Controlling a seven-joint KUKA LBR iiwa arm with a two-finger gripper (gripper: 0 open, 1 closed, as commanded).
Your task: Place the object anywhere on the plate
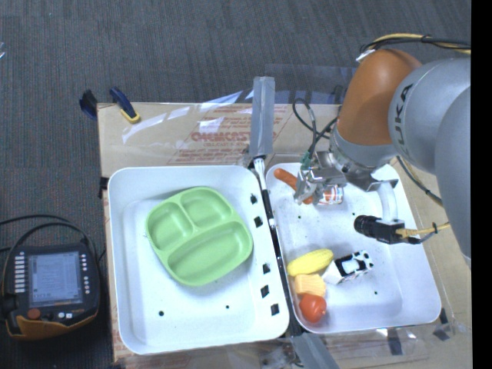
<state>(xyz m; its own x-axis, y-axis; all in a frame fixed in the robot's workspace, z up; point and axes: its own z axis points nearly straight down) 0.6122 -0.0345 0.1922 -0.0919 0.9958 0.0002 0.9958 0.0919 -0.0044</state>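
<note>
We saw the green plate [200, 235] in the left bin [127, 283]. Our fingers [311, 184] hung low in the right bin [415, 290], right by an orange carrot [286, 177]. We could not tell how wide they were.

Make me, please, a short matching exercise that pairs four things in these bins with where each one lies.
Things:
1. green plate
2. carrot
3. toy cow
4. tomato

Places:
A. right bin, far end, beside the gripper
B. left bin
C. right bin, near edge
D. right bin, just right of the banana

Pairs: 1-B, 2-A, 3-D, 4-C
</note>
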